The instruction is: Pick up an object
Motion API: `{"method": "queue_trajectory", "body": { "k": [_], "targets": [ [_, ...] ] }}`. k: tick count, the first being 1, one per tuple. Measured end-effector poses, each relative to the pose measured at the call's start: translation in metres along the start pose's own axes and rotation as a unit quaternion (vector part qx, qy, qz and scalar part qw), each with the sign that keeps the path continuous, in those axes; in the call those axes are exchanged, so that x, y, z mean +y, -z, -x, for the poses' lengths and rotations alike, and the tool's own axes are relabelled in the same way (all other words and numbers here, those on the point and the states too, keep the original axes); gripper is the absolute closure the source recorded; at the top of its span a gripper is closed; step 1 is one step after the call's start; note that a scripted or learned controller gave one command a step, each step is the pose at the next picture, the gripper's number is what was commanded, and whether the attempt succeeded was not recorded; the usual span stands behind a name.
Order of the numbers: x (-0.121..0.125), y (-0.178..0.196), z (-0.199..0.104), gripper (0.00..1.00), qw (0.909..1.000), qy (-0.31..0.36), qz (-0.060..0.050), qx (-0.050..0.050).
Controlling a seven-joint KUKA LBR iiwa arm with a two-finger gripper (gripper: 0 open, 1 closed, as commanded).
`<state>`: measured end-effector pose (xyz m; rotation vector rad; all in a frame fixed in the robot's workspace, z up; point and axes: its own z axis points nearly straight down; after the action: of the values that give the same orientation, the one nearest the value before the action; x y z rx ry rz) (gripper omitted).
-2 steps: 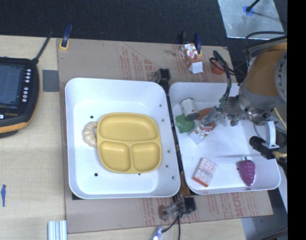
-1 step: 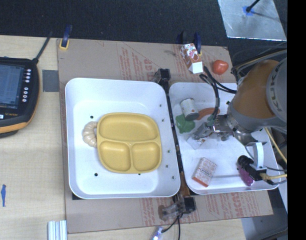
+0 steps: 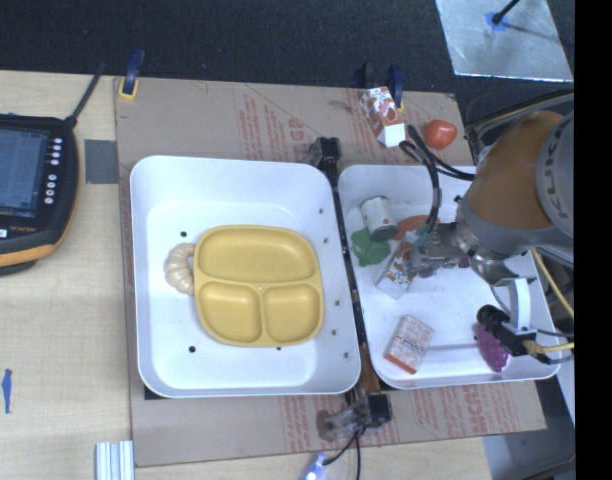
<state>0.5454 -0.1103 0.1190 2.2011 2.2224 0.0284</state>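
Nearest me, a small carton [image 3: 410, 343] lies untouched in the right bin [image 3: 456, 368] while I have the gripper [image 3: 418, 258] low over the heap beside a crumpled wrapper [image 3: 396, 273] and green scrap [image 3: 369, 247], presumably to grab one, grip unreadable.

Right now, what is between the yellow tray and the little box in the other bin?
In the camera view, the bins' two white walls lie between the yellow tray and the small box, then bare bin floor.
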Motion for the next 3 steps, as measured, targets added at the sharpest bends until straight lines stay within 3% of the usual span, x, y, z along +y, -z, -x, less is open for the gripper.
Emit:
{"method": "queue_trajectory", "body": {
  "k": [1,2,3],
  "targets": [
    [0.0,0.0,0.0,0.0,1.0,0.0,0.0,0.0],
    [0.003,-0.012,-0.008,0.0,1.0,-0.003,-0.004,-0.003],
    [0.072,-0.029,0.017,0.0,0.9999,-0.002,-0.014,-0.001]
  ]
}}
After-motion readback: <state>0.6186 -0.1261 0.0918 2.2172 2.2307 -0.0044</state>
